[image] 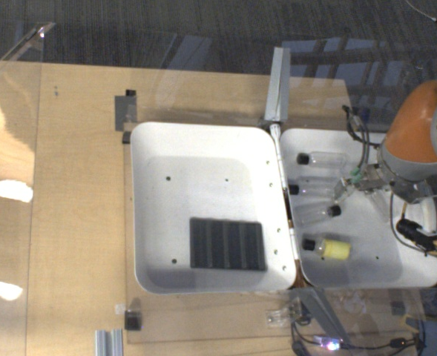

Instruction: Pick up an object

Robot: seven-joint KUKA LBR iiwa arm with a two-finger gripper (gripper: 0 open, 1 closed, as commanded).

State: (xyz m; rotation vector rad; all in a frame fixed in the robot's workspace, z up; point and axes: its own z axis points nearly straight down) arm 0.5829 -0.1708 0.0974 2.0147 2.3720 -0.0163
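A: Where were the objects for picking?

B: They lay in the right bin (418, 277). Nearest to the front was a clear vial with yellow content (329, 249) and a black cap, lying on its side, cap to the left. Farther back were three more clear vials with black caps. One (318, 158) was by the far wall, one (307, 190) was close to the left wall, and one (340, 206) lay tilted near the middle.

A: And the arm?

B: The arm (422, 128), grey with its orange band, reached in from the right, above the far right part of that bin. The gripper (363, 178) was low over the middle of the bin, just beside the tilted vial.

A: Was it holding something?

B: I could not tell. That part was small and mixed with the cables, so its state was not clear to me, and I saw no vial in it.

A: What about the left bin (151, 199)?

B: It held a black ribbed tray (227, 244), flat, at the near side, toward the right. Both bins stood touching side by side on the wooden bench (70, 199).
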